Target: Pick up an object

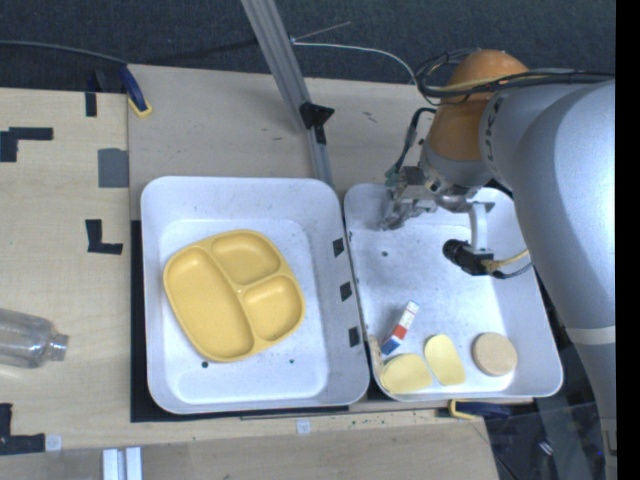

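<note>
Yellow plastic is the material of the plate (233, 293), which has three compartments and lies in the left bin (160, 203), a little to the left of its middle. The right bin (365, 208) holds four small things along its near edge: a small tube (399, 329) with red and blue on it, lying at a slant; a pale yellow piece (405, 373) near the corner; a second yellow piece (444, 358) just beside it; and a round tan disc (494, 353) further to the right. The two yellow pieces seem to touch each other; the disc lies apart from them.

The arm (560, 168) comes in from the right, and the gripper (398, 206) hangs over the far left part of the right bin, well apart from the four things. I see nothing between its tips, but I cannot tell if it is released or clenched.

A clear bottle (25, 338) lies on the bench (60, 268) to the left of the bins.
</note>
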